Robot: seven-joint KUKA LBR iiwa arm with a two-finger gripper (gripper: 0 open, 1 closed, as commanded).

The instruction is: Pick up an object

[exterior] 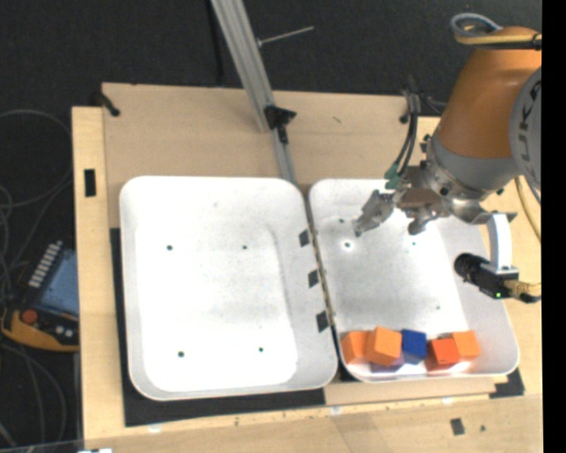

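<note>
Five small blocks point(410, 346), four orange and one blue, lie in a row along the near edge of the right bin point(387, 281), some touching. Above that bin's far end hangs the gripper point(393, 217), its two fingers spread apart with nothing between them, well apart from the blocks. Beside it lies the left bin point(217, 281).

I see two white bins, the left bin point(217, 281) and right bin point(396, 272), on a tan worktop point(189, 130). At lower right sit orange blocks point(377, 345) around one blue block point(413, 343). The arm point(486, 111) is orange over grey.
</note>
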